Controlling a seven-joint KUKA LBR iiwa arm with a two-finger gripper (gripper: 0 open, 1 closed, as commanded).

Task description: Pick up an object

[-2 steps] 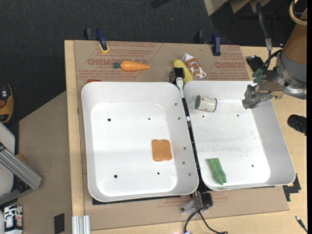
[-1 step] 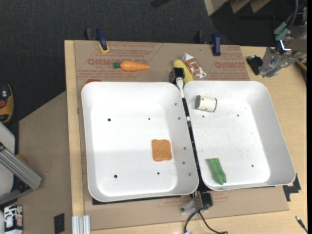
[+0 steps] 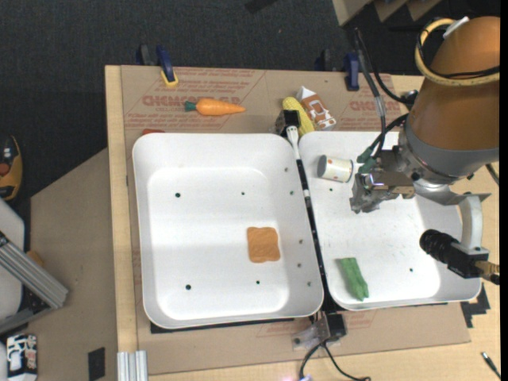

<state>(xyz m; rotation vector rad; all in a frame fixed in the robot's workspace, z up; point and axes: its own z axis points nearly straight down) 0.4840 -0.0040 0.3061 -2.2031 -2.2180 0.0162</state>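
Tool: the tool [image 3: 367,197] hangs low over the right bin [image 3: 413,288], grey fingers pointing down; I cannot tell how far apart they stand.
Nearest object: a small white cylinder [image 3: 336,168] lies on its side just left of the tool.
Other objects: green block [image 3: 353,278] near the same bin's front; orange square [image 3: 263,244] in the left bin [image 3: 159,213].
Risk: the cylinder looks likely to roll away if nudged, leaving the tool closing on nothing.
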